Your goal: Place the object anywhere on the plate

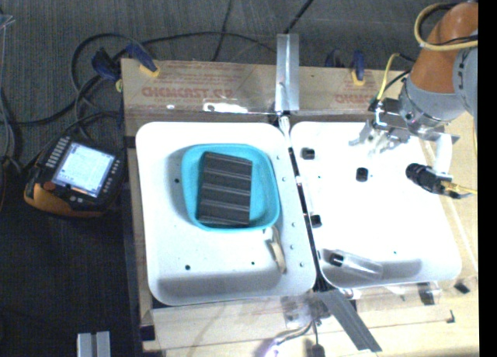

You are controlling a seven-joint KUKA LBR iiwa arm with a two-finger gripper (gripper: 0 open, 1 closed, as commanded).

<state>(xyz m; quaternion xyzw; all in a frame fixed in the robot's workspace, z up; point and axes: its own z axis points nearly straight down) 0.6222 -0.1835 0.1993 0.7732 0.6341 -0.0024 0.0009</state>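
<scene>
Gripper [378,140] over right bin [388,254], dark ridged block [225,188] on plate [268,185]

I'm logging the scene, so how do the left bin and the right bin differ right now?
The left bin holds a turquoise plate carrying a dark ridged block; the right bin holds neither. The gripper hangs over the right bin, not the left. Both are shallow and white.

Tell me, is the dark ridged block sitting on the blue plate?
Yes, the dark ridged block lies on the blue plate in the left bin.
</scene>
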